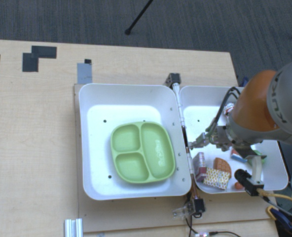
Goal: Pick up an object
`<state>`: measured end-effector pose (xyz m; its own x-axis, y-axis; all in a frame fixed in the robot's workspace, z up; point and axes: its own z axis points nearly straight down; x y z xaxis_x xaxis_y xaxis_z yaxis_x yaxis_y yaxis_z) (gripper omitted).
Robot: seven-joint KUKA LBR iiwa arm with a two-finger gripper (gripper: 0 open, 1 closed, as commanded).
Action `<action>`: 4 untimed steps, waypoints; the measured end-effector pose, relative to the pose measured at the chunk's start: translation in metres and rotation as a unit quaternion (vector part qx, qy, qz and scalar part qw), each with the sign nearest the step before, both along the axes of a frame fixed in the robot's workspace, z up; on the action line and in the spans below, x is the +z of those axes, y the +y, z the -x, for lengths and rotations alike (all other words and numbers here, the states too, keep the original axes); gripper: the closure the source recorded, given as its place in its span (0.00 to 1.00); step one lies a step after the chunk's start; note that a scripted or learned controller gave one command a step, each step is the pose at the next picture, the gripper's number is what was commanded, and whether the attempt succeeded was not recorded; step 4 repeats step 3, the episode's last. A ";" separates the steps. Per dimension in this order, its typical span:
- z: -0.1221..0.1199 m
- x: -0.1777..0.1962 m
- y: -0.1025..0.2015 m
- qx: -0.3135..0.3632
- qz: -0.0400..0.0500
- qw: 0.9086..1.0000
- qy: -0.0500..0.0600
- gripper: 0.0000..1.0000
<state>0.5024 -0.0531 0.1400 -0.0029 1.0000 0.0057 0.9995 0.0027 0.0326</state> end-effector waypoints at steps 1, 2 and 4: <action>0.000 0.000 0.000 0.000 0.000 1.000 0.000 0.00; 0.000 0.000 0.000 0.000 0.000 1.000 0.000 0.00; 0.000 0.000 0.000 0.000 0.000 1.000 0.000 0.00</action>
